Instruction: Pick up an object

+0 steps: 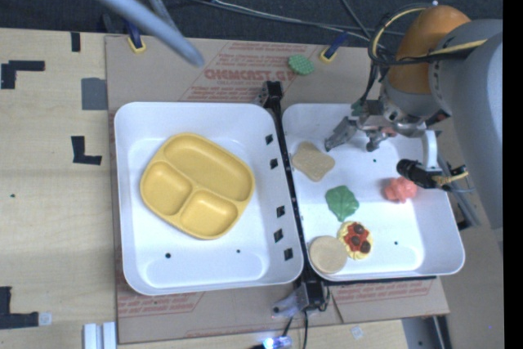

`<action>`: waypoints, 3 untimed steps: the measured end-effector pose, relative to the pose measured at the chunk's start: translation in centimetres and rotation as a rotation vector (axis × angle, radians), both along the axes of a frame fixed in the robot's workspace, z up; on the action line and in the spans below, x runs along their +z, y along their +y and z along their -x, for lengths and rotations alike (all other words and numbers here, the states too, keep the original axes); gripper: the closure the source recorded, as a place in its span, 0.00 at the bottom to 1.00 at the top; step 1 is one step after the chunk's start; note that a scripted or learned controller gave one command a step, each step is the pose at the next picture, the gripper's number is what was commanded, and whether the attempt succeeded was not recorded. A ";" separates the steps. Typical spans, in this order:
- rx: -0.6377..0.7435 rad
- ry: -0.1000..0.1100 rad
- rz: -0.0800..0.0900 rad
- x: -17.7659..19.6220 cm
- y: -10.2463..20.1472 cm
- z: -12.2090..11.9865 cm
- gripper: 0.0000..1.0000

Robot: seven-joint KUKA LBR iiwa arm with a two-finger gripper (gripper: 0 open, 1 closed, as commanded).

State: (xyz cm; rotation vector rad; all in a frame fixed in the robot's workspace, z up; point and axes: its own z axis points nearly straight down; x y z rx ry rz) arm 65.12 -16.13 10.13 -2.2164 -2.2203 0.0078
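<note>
Two white bins sit side by side on the table point(49, 176). The left bin point(135, 257) contains a yellow divided plate point(196, 184). The arm point(458, 69) reaches over the right bin point(433, 257), its end effector point(353, 135) positioned above the bin's upper area; finger state cannot be determined. On the right bin floor lie a tan slice point(313, 162), a green piece point(341, 201), a pink piece point(400, 190), a round cracker point(328, 254) and a small pizza piece point(357, 239).
</note>
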 end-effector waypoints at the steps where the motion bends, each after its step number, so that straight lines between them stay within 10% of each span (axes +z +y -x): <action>1: 0.002 -0.005 0.001 1.4 0.0 -0.2 1.00; 3: 0.001 -0.013 0.001 13.7 0.4 -1.6 1.00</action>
